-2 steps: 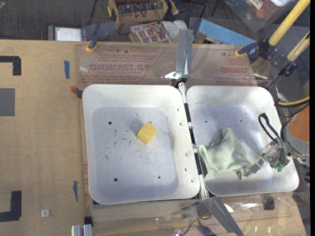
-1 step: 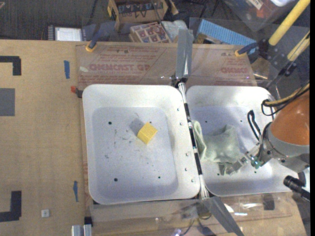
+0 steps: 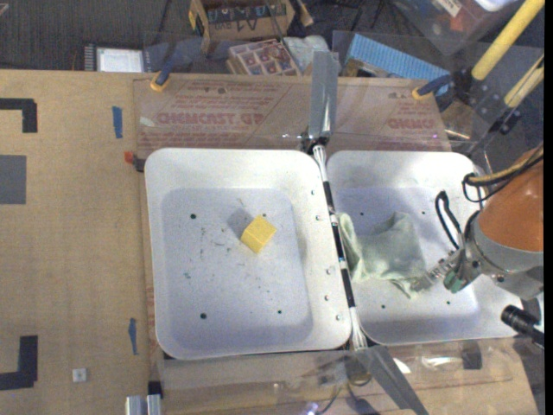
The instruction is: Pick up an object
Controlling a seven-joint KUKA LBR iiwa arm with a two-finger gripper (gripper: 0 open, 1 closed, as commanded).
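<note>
Your gripper (image 3: 432,277) is sitting at the pale green cloth's (image 3: 386,251) right edge; jaw state cannot be told. A thin fold is risking slipping free.

From my feed I see two white bins side by side on the table (image 3: 60,258). A small yellow block (image 3: 258,233) sits near the middle of the left bin (image 3: 173,180). In the right bin (image 3: 432,175) lies a crumpled pale green cloth (image 3: 384,249), and my pincer (image 3: 430,276) is down at its right edge, touching it.
</note>
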